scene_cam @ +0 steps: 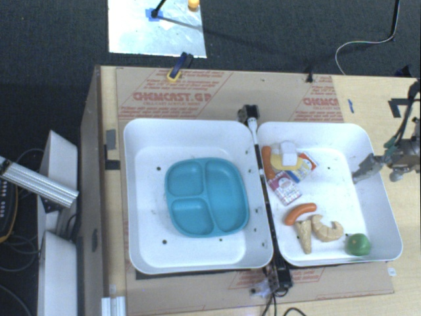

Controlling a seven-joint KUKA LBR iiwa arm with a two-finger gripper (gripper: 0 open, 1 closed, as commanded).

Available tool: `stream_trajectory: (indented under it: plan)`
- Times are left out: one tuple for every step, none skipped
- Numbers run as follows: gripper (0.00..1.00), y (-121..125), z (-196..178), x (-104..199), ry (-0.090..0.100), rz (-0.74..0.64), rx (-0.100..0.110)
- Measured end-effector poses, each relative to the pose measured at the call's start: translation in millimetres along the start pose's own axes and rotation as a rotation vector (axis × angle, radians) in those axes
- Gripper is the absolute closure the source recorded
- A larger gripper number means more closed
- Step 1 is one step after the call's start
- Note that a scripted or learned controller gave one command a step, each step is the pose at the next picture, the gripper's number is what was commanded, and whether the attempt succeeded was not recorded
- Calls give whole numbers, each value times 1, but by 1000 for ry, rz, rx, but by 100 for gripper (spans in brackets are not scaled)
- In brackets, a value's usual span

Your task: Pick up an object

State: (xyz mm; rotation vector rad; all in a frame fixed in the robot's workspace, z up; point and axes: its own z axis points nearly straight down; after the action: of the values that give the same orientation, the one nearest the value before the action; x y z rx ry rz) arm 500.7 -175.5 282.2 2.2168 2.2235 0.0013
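The right bin (368,143) holds several small items. A white block (288,153) lies on a yellow and red packet (297,166), beside an orange-red stick (266,160) along the bin's left wall. Below them are a pink packet (284,190), an orange sausage (300,212), two tan pieces (304,234) (327,229) and a green ball (358,244) in the front right corner. My gripper (364,170) hangs over the bin's right side, well clear of the items, with nothing seen in it.
The left bin (148,143) holds a blue divided plate (206,196). A black divider rail (260,176) runs between the bins. The bins rest on a cardboard sheet (197,94). Cables trail at the back right.
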Motion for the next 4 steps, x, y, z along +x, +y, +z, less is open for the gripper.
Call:
stream_trajectory:
  plan:
    - [0,-14,147,46,1,2,3]
    - [0,-14,198,74,1,1,1]
    - [0,69,198,76,0,0,-1]
    - [100,69,187,75,1,-1,-1]
